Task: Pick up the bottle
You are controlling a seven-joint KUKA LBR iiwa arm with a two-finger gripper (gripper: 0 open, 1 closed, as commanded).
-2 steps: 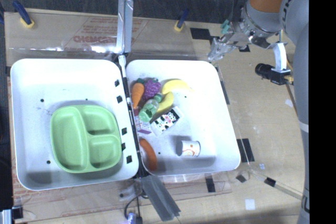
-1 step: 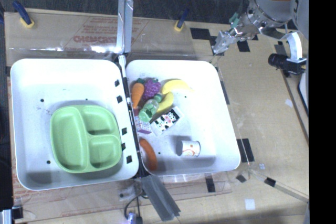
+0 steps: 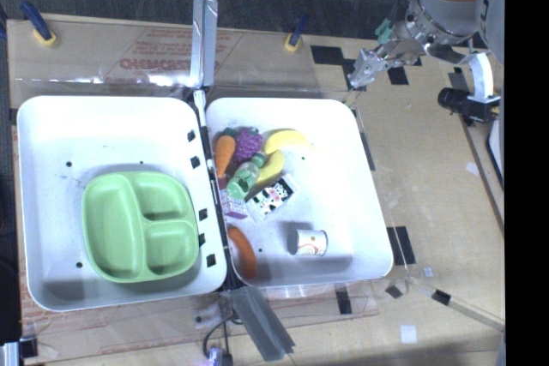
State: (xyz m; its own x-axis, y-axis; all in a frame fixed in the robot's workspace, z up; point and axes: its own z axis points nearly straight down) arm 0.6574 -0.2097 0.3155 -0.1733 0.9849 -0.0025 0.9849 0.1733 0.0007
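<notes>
One arm enters from the upper right of the frame, and its hand (image 3: 364, 71) sits above the bare surface (image 3: 429, 184) just beyond the upper right corner of the right bin (image 3: 364, 210). Whether the hand is open or closed cannot be told at this size; nothing is seen between its tips.

The bottle (image 3: 244, 181), small and green, lies on its side in the left half of the right bin, toward the centre of the frame. From the hand it lies down and to the left, well apart, with the bin's upper rim between them. Its long axis appears to run on a slant, from lower left to upper right, though its outline is partly lost among its neighbours.

Neighbours crowd it closely: a carrot (image 3: 224, 155) just to its upper left, a bunch of grapes (image 3: 249, 141) above it, a banana (image 3: 276, 159) touching or nearly touching its right side, and a patterned card (image 3: 273, 196) just below and right. A small can (image 3: 309, 242) lies apart, lower right. The left bin (image 3: 51, 150) carries a green divided tray (image 3: 141, 225).

Judgement: the coming move calls for travel down-left across the rim, then a descent with the hand turned across the bottle's slanted axis. The tight cluster makes a mistaken grasp of the banana or carrot the likely fault.
</notes>
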